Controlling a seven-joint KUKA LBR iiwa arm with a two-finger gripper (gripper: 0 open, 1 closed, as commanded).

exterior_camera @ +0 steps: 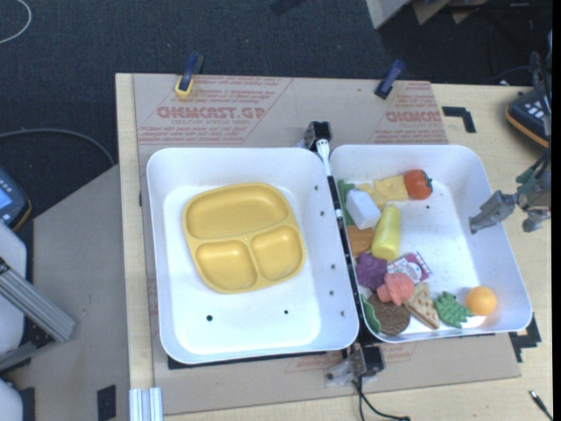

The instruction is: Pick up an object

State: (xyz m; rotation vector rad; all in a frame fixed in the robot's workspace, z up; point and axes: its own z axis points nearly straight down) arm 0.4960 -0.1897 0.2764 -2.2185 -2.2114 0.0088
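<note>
Bench board (263, 103) printed "CHEMCAST GP"

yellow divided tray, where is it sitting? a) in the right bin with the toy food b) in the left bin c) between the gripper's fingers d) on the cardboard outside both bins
b: the yellow divided tray lies flat on the floor of the left bin, while the toy food is piled in the right bin and the gripper is over that bin's right rim.
</note>
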